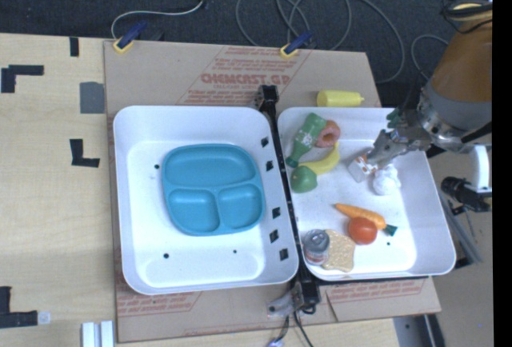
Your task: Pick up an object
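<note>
- The tool (370, 161) was seen lowered into the right bin (424, 201), near the middle of its far half, reaching in from the bin's right edge.
- Whether the tool was open or shut could not be told; it was too small and blurred, and nothing was plainly seen held.
- A small white lump (385, 181) lay just beside the tool, toward the bin's right edge. It was judged the likeliest target, looking light and soft, so a hold across its middle would suit.
- A green bottle (305, 137), a pink piece (330, 132), a yellow banana (322, 164) and a green ball (303, 178) were clustered along the bin's left edge, near its far corner, touching or nearly so.
- The bottle was judged stiff and smooth, best taken across its narrow body; the ball could well roll away.
- A carrot (358, 212) and a red tomato (363, 232) lay close together toward the near edge; a round grey thing (317, 241) and a tan slice (340, 253) sat in the near left corner.
- A blue divided plate (213, 187) lay in the middle of the left bin (132, 177).
- A yellow item (339, 98) rested on the worktop (48, 177) beyond the right bin's far edge.
</note>
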Robot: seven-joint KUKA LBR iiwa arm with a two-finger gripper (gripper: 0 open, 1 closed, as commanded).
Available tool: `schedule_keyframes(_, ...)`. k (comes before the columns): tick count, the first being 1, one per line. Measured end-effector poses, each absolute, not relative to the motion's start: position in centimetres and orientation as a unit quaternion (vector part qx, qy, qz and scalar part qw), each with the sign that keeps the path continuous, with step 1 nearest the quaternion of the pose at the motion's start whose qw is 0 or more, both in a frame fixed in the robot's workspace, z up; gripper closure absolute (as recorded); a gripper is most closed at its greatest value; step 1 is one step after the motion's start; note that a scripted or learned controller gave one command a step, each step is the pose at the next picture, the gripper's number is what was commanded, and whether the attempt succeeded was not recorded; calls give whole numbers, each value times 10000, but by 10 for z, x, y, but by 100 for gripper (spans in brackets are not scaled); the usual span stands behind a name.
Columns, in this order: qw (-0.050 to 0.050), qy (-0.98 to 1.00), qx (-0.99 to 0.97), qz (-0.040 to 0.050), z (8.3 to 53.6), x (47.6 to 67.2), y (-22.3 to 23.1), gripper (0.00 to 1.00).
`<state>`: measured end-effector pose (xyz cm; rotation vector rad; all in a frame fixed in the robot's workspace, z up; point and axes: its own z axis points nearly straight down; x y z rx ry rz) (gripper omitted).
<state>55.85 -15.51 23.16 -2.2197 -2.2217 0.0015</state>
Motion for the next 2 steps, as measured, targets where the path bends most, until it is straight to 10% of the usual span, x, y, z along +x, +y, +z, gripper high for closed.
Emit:
schedule_keyframes(1,-135,-7075,-7065,-65,109,606,-180,0)
schedule_keyframes(2,1,-7071,-7071,13,94,621,-156,0)
